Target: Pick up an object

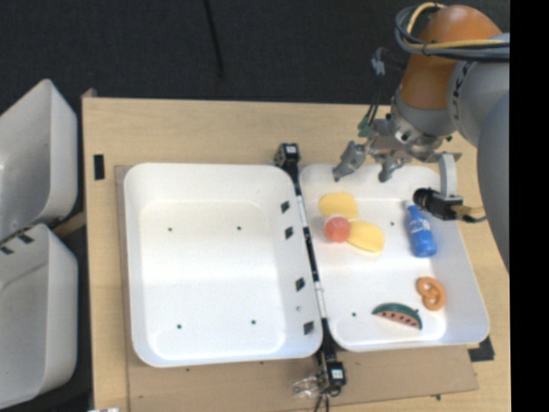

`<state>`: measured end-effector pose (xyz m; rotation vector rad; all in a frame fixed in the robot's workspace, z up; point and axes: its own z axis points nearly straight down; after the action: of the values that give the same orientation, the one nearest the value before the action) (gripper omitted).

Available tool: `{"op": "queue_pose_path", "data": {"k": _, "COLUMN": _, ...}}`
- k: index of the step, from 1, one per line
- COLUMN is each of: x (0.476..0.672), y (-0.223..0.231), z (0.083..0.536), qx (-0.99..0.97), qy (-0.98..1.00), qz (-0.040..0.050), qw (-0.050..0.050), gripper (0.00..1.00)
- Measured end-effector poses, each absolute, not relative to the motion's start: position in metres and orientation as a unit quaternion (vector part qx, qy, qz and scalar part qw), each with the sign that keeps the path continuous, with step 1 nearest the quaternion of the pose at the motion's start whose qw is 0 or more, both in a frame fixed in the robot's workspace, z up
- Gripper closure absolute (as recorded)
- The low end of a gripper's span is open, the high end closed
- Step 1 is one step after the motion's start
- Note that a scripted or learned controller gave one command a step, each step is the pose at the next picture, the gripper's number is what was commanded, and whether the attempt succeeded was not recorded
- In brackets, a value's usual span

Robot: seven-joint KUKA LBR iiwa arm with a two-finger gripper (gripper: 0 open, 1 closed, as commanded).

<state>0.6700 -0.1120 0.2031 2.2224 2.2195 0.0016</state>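
arm (pixel 467 67): cut off by the frame's right side
white shapes (pixel 34 230): cut by left edge, unidentifiable
worktop (pixel 214 114): lower edge cropped
small clip (pixel 313 387): bottom centre, too small to tell

I log: bins (pixel 206 350) glossy white plastic; surface (pixel 214 114) matt pale wood; bottle (pixel 420 233) smooth blue plastic; end effector (pixel 369 166) dull grey metal.

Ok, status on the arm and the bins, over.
Gripper open, holding nothing, above right bin far edge. Nearest: yellow piece, red ball. Nothing in the way.
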Motion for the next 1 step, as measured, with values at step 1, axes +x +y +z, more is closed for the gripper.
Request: {"op": "queue_pose_path", "data": {"k": 1, "x": 0.6877, "y": -0.1036, "z": 0.0981, "qx": 0.705, "qy": 0.709, "qz": -0.0067, "qw": -0.003, "gripper": 0.0}}
